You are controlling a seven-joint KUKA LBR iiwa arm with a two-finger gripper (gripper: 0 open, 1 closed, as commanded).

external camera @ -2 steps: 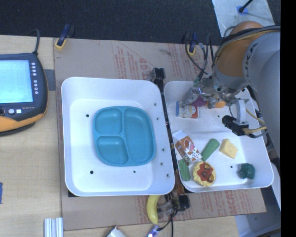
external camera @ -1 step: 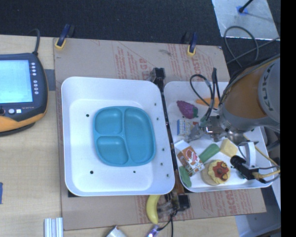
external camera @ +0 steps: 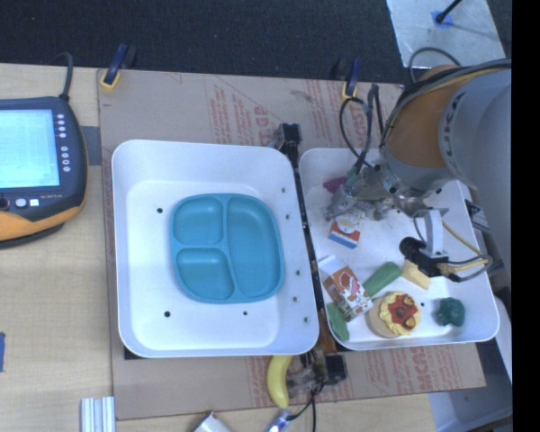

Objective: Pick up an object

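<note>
The table [external camera: 45, 313] carries two white bins side by side. The arm [external camera: 450, 124] reaches in over the far right corner of the right bin [external camera: 429, 333]. The left bin [external camera: 135, 241] holds only a blue divided plate [external camera: 227, 247], lying flat in its middle. A handheld screen unit [external camera: 27, 165] sits at the table's left edge, and a banana [external camera: 277, 381] lies outside the bins near the table's front edge.

All the likely pickings are in the right bin. A toy pizza [external camera: 396, 313] lies near its front edge, a green cucumber [external camera: 381, 277] just behind that, and a printed box [external camera: 345, 288] against the left wall. A dark green lump [external camera: 449, 311] sits in the front right corner. A small white carton [external camera: 345, 234] stands near the left wall, about midway back.

The gripper [external camera: 346, 203] is low over the far left part of this bin, just behind the small white carton. I cannot tell whether it is apart or together, and nothing shows in its grasp.

The carton looks like the nearest target, and I judge the risks to be these. A descent slightly off centre could tip it or shove it toward the wall. The printed box and cucumber lie close together, so a grasp there may catch two things or jam between them. Working this close to the left wall could also lead to a knock against it.
</note>
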